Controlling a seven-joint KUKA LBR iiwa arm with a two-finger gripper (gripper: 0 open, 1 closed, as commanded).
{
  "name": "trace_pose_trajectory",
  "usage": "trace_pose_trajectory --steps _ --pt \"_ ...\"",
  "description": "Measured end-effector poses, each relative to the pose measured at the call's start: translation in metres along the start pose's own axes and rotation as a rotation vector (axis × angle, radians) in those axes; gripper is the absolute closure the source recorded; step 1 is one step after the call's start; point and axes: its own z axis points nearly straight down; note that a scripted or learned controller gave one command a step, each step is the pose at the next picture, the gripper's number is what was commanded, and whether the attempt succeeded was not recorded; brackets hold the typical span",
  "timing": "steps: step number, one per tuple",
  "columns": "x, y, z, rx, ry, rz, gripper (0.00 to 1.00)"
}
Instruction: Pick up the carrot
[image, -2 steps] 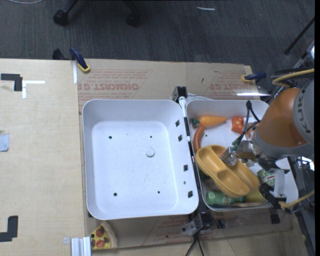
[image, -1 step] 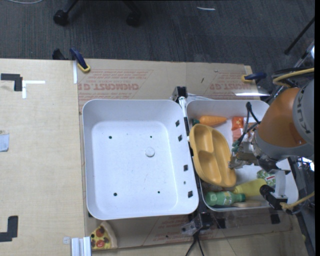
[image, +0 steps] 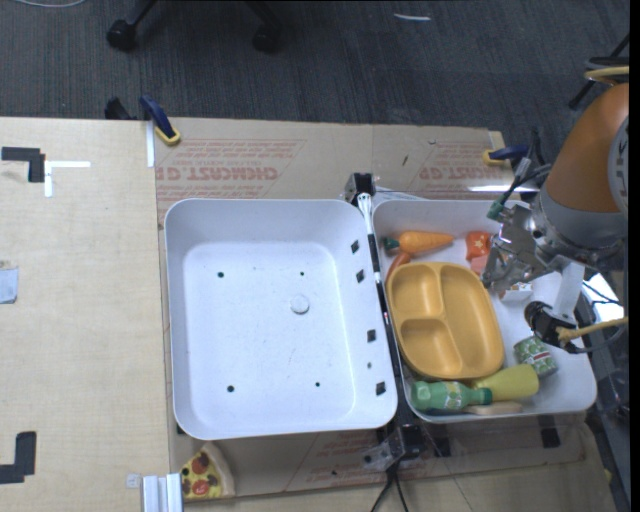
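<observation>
Two shallow white bins sit side by side on a cardboard-covered bench, seen from above.
My gripper (image: 503, 262) hangs over the right bin (image: 570, 392), near its back edge; I cannot tell its state. Well apart, the carrot (image: 424, 241) lies at the back of that bin, just behind a yellow divided plate (image: 446, 320).

Two bins side by side on the bench (image: 80, 300). In the right bin (image: 440, 212): carrot (image: 424, 241) at the back, plate (image: 445, 322) in the middle, bottle (image: 455, 396) up front. Claw (image: 503, 268) just right of the plate.
</observation>
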Motion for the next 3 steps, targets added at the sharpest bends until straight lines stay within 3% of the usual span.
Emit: trace_pose_trajectory --steps 1,2,3 --pt "0.000 0.000 0.000 0.001 0.000 0.000 0.00" --pt "0.027 0.040 0.123 -0.003 0.001 0.050 0.00" --pt "0.023 0.103 0.125 0.076 -0.010 0.242 0.00"
